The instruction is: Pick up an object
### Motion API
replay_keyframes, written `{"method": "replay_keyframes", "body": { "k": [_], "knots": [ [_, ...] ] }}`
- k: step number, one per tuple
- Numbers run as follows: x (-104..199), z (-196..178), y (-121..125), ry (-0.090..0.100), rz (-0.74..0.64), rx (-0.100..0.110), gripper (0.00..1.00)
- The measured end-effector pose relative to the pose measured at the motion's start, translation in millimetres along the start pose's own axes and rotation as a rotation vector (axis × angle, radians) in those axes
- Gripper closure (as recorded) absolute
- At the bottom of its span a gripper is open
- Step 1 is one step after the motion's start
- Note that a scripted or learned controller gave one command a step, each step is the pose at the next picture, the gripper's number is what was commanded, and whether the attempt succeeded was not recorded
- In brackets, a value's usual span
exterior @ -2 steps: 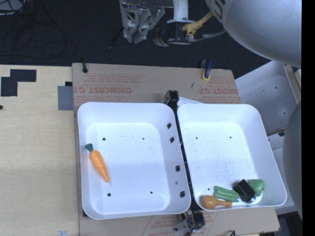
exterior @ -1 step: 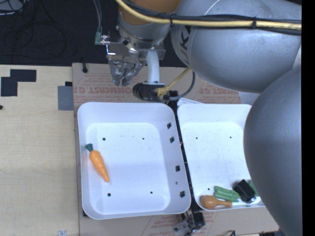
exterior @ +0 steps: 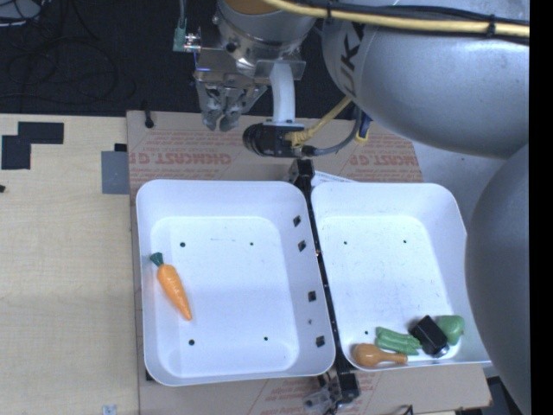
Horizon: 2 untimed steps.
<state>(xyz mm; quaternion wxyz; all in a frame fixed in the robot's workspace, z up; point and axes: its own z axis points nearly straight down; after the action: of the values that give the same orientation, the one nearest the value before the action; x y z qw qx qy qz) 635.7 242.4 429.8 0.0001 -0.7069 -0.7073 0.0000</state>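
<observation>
Grey KUKA arm fills top right; its two-finger gripper hangs above the bins' far edge w/ fingers pressed together, holding nothing. Left shallow white plastic bin holds one orange toy carrot w/ green top, lying near its left wall. Right white bin has, at near right corner, a green bean-pod toy, black block, green leafy piece, tan pear-shaped toy. Cardboard sheet under the bins bears red print, upside down, unreadable.

Two shallow white bins sit side by side on the desk, the left bin touching the right bin along a black seam. A brown cardboard sheet with red print lies under them. Black cables trail at the far left.
</observation>
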Motion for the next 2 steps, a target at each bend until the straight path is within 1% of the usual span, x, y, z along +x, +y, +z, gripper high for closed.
{"method": "replay_keyframes", "body": {
  "k": [1,2],
  "knots": [
    [-41.5,-115.8,8.4,0.001,0.004,-0.009,1.00],
    [-27.1,-107.0,8.4,-0.001,-0.001,0.004,1.00]
  ]
}}
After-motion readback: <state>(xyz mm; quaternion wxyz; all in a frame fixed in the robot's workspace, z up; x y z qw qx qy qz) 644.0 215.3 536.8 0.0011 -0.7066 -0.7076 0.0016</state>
